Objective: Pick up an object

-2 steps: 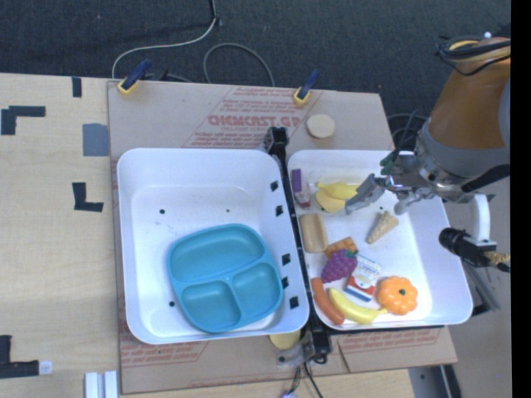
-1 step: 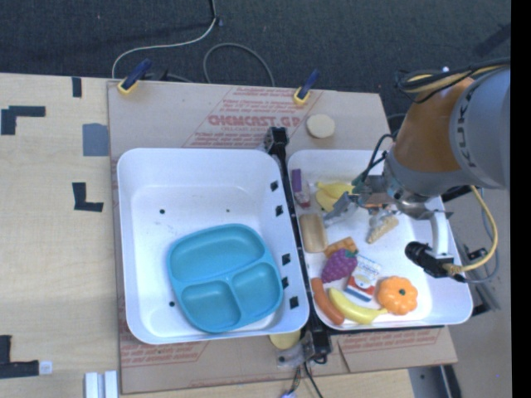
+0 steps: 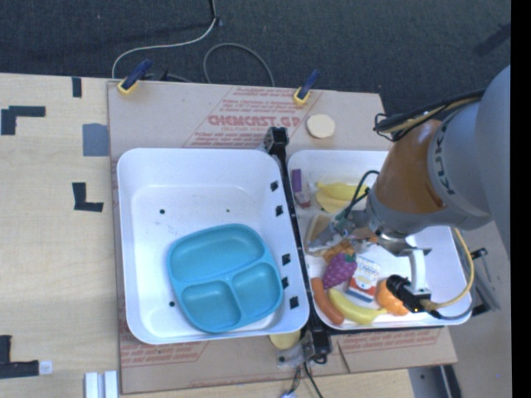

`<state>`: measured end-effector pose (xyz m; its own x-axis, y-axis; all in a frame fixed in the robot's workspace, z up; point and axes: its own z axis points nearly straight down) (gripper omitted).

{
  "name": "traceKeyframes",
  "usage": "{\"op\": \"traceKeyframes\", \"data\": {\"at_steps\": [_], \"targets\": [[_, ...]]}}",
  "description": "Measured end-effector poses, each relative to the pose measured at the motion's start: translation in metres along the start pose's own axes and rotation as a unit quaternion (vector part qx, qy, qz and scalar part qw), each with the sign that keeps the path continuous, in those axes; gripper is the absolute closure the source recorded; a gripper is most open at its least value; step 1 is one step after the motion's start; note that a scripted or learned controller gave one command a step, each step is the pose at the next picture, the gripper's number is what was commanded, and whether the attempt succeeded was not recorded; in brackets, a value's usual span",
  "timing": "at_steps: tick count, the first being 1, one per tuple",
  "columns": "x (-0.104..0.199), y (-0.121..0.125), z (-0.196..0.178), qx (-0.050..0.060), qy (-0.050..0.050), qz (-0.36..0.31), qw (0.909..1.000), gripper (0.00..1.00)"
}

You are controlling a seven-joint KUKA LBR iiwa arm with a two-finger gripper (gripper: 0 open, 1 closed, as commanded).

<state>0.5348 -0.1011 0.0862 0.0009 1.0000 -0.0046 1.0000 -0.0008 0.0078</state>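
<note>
- Nearest to us, at the front rim of the right bin (image 3: 461,247), we see a heap of toy food: a yellow banana (image 3: 358,310) lying across the front, an orange carrot (image 3: 326,303) beside it at the left, and an orange fruit (image 3: 392,298) at the right.
- Just behind the banana lie a small white carton (image 3: 364,274) with red print and a purple bunch of grapes (image 3: 338,269), touching each other.
- In the left bin (image 3: 141,181) a blue divided plate (image 3: 225,276) lies flat toward the front right corner, its three compartments facing up.
- The arm (image 3: 465,160) reaches in from the right and bends down over the middle of the right bin, its orange band (image 3: 406,172) just above the wrist.
- The gripper (image 3: 347,226) hangs low over the food, just behind the grapes and carton; the wrist and cables hide its tip, so we cannot tell whether it is released or clenched, nor whether it touches anything.
- Behind the gripper, at the back of the right bin, lies another yellow piece (image 3: 336,195), with a small dark bottle (image 3: 302,193) near the dividing wall.
- Farther back, on the cardboard sheet (image 3: 207,114) under both bins, sits a round tan disc (image 3: 320,126).
- At the sheet's far edge we see two clamps (image 3: 133,80), and beyond them a white cable (image 3: 178,41) loops across dark carpet (image 3: 348,31).
</note>
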Motion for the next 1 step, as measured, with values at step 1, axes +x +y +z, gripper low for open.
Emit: {"op": "traceKeyframes", "data": {"at_steps": [1], "targets": [[-0.0005,0.1219,0.0009,0.004,0.002,-0.002,1.0000,0.00]]}}
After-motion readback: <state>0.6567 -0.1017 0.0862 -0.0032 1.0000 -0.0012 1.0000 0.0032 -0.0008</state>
